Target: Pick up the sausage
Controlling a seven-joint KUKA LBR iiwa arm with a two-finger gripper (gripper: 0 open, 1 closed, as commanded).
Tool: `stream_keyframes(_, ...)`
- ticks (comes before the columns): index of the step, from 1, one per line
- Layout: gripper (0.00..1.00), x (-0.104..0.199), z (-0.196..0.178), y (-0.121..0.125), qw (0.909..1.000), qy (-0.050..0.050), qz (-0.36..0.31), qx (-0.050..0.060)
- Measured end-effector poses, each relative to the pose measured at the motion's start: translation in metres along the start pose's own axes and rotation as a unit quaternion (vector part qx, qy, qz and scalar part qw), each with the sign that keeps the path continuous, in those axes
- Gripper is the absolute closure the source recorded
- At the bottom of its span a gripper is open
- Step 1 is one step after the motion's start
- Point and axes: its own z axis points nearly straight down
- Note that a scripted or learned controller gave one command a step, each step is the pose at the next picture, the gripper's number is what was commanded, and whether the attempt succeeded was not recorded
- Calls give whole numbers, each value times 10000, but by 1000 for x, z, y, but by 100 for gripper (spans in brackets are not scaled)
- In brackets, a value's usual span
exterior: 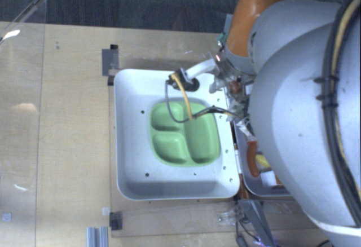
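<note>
1. The camera view looks down on a wooden bench (62, 144). The left bin (131, 127) is white, and a green tray (186, 134) with three parts sits in it.
2. The big grey arm (299, 105) comes in from the right and covers most of the right bin (255, 187). It has an orange band (254, 9) near the top.
3. The gripper (228, 85) hangs over the gap between the two bins, at the far end. It is a jumble of small parts from up here, so I cannot tell if it is open or closed. I see nothing held in it.
4. A wire (183, 99) loops from the gripper over the green tray (it hangs above the tray, I think, but I cannot be sure).
5. The sausage (252, 160) is the red-brown thing in the right bin, close to that bin's left wall. A yellow thing (263, 161) lies just beside it. The arm hides part of both.
6. I think the task is at the start: the sausage lies in the bin and has not been picked up yet.
7. Next, the gripper needs to move toward the near end of the right bin, line up over the sausage and go down. It should stay off the bin wall and the yellow thing, since both are so close.
</note>
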Motion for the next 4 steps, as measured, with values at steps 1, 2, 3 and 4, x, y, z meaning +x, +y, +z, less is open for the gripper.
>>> stream_keyframes(1,0,2,-21,-34,10000,-1,74,-1)
stream_keyframes(2,0,-75,33,7,9712,-23,-2383,3)
stream_keyframes(3,0,-50,78,-70,9984,-22,-567,2)
stream_keyframes(4,0,-39,32,-31,9882,-9,-1530,-5)
